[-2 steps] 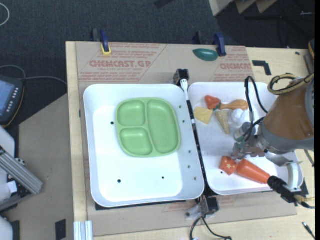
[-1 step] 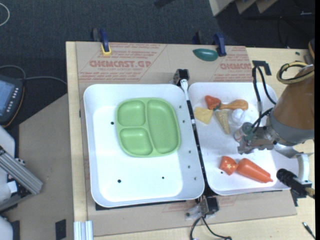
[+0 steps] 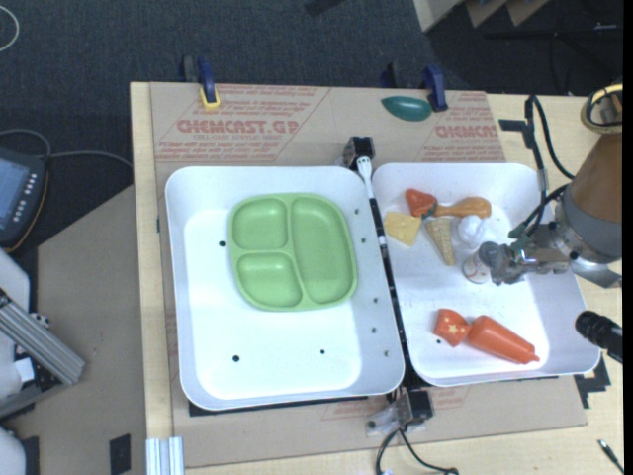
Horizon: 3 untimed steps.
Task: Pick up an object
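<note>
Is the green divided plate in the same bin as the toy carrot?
No, the green plate lies in the left bin; the carrot is in the right bin.

One camera hangs above the bench (image 3: 158,265) and looks down on it at a slant, from the near side toward the far side. It stands well back: both white bins fit whole, the left bin (image 3: 198,295) and the right bin (image 3: 554,349) side by side, with the bench's brown top around them and dark floor (image 3: 148,18) beyond the far edge. The arm (image 3: 598,201) enters from the right edge, so the camera faces across its reach.
</note>
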Tool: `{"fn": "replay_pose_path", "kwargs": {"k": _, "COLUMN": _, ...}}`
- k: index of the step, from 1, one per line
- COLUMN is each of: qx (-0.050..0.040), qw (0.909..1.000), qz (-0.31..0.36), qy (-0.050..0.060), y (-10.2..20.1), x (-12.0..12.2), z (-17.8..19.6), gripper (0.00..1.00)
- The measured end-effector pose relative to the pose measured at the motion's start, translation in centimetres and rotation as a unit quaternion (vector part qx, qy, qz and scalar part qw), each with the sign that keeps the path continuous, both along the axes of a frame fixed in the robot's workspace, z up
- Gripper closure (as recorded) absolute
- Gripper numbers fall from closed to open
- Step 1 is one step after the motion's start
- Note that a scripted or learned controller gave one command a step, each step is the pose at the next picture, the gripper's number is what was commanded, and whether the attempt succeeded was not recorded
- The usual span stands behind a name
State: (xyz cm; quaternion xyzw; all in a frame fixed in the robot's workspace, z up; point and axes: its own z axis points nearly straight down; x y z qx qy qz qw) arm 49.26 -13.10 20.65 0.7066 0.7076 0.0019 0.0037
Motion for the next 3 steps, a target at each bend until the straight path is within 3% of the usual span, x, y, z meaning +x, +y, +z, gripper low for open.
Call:
{"fn": "replay_pose_path", "kwargs": {"k": 1, "qx": 0.0003, "qw": 1.0000, "qz": 0.000, "qy": 0.002, "y": 0.0, "x": 0.1, "z": 1.9, "gripper": 1.00}}
{"fn": "replay_pose_path", "kwargs": {"k": 2, "qx": 0.0016, "qw": 1.0000, "qz": 0.003, "qy": 0.002, "y": 5.6, "x": 2.1, "z": 1.9, "gripper": 1.00}}
{"fn": "replay_pose_path", "kwargs": {"k": 3, "qx": 0.0026, "qw": 1.0000, "qz": 0.003, "qy": 0.006, "y": 11.3, "x": 2.5, "z": 0.8, "gripper": 1.00}}
